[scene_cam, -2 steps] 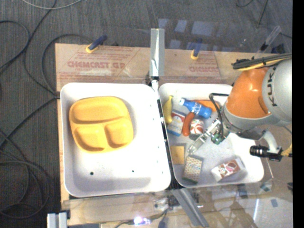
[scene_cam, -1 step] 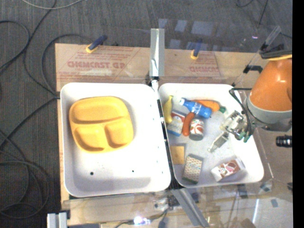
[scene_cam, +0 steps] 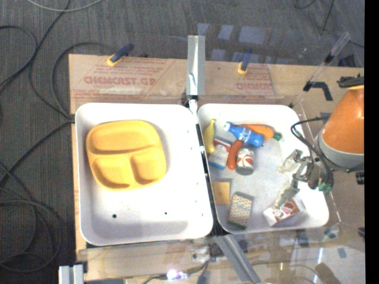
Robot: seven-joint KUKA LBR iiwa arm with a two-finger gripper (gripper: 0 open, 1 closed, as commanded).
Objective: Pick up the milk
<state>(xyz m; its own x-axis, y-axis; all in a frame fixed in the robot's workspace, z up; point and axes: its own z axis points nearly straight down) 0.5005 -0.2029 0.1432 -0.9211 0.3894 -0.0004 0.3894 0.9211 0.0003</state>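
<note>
— White bins, two of them, side by side on the bench [scene_cam: 118,78]. What do you have in front of you?

— From large to small: the left bin [scene_cam: 177,218] has one yellow tray [scene_cam: 125,153] with compartments. The right bin [scene_cam: 269,110] has many small things. My arm [scene_cam: 346,129], grey with orange, comes in from the right, over the right edge of this bin.

— And the small things?

— At the far side of the right bin I see a blue bottle [scene_cam: 246,134], a carrot [scene_cam: 263,130] just behind it, a banana [scene_cam: 209,136] along the left wall, and a can [scene_cam: 246,160] with something orange-red leaning on it. Nearer the front there are a patterned box [scene_cam: 240,209] and a flat brown piece [scene_cam: 221,192].

— Where is the milk?

— The milk [scene_cam: 285,211] is a small carton. It lies tilted in the front right corner of the right bin, close to the wall.

— Do you hold it?

— No. My gripper [scene_cam: 299,173] hangs just above and behind the carton, near it, but nothing is between the fingers. If they are open or closed, I cannot tell; the metal parts are too small and confused there.

— So how far is the task?

— I think only the approach is done. Left to do: go down on the carton, close on it, and lift. The wall so near could make the grasp difficult.
</note>
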